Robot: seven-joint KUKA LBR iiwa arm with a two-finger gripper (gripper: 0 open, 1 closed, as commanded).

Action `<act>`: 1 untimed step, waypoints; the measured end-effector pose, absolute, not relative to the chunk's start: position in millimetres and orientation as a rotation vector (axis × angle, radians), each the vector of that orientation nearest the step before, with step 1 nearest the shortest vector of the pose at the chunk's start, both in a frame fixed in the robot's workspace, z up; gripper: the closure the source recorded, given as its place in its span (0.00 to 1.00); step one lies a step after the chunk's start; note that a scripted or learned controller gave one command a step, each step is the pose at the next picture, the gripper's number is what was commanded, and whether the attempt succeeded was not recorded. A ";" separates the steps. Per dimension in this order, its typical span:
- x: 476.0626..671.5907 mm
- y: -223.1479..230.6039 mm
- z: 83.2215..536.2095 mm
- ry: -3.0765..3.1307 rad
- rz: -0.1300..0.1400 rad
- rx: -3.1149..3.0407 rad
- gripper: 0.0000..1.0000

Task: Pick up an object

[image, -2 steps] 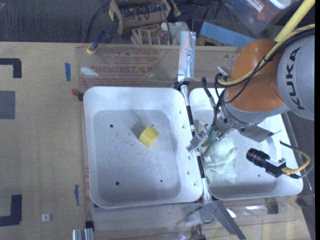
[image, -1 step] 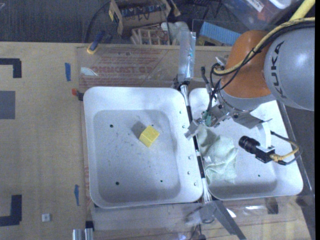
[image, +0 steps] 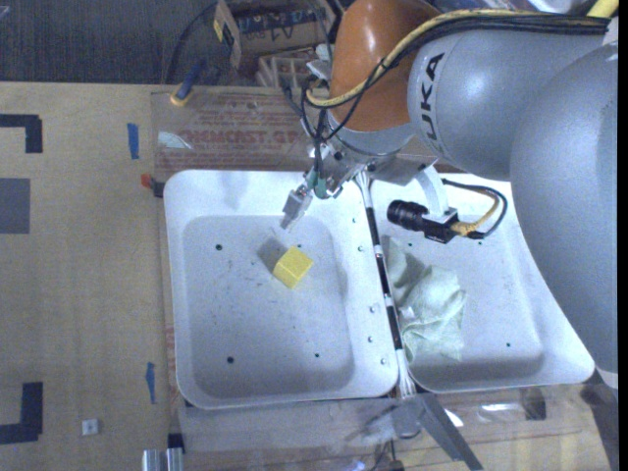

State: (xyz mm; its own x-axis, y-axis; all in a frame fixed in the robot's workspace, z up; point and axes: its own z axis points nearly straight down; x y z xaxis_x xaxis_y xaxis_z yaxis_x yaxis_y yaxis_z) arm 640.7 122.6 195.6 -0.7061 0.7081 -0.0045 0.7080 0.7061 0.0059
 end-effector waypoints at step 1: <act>624.2 116.5 186.7 2.885 0.001 1.244 0.00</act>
